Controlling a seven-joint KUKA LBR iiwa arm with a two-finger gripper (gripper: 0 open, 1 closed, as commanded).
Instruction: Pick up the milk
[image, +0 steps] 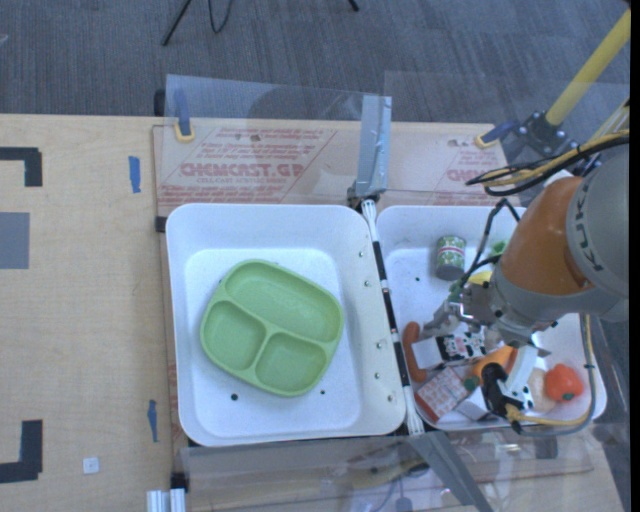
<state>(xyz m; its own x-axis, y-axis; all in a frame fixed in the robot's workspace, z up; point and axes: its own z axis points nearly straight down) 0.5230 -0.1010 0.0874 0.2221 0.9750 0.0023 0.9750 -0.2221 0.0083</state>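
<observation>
Gripper (462, 322) low in right white bin (405, 262), positioned for grab; jaw state cannot tell. Small black-and-white milk carton (445, 349) lies just below it, touching red-patterned packet (440, 395); green can (450, 256) above.

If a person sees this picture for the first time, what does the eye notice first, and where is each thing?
First comes the green divided plate, lying alone in the left bin. Next is the grey and orange arm, reaching from the right over the crowded right bin, with its gripper low above a black and white milk carton. A small green can stands farther back, and an orange fruit-like item lies near the front right corner.
</observation>
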